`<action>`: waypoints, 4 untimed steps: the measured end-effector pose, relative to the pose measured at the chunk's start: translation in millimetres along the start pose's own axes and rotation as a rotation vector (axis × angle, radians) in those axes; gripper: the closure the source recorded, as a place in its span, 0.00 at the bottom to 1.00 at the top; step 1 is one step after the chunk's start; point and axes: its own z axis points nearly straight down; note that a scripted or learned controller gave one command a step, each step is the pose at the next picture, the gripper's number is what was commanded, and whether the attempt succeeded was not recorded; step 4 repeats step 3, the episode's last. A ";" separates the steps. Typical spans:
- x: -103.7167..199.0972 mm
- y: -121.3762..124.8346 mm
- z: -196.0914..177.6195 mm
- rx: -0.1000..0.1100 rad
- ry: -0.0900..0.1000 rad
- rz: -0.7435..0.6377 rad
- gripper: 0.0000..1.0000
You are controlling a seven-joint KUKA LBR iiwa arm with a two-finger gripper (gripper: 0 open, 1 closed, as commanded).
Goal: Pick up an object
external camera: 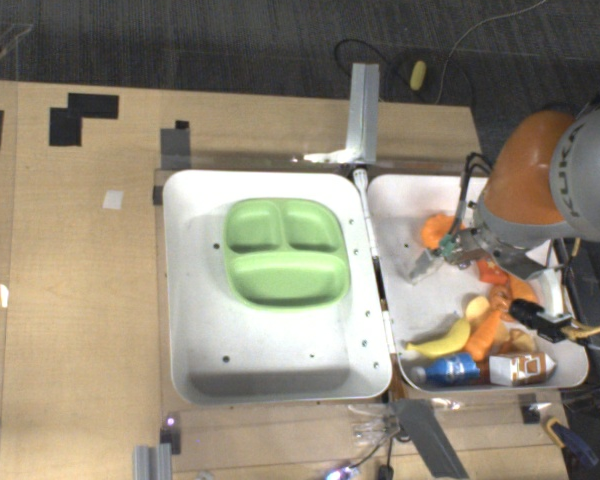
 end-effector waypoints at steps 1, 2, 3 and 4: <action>-8.7 52.8 5.7 -0.007 -0.003 0.039 0.00; -8.2 55.0 -6.8 -0.012 -0.002 0.036 1.00; 58.5 103.5 -92.1 -0.002 0.000 0.059 1.00; 58.5 103.5 -92.1 -0.002 0.000 0.059 1.00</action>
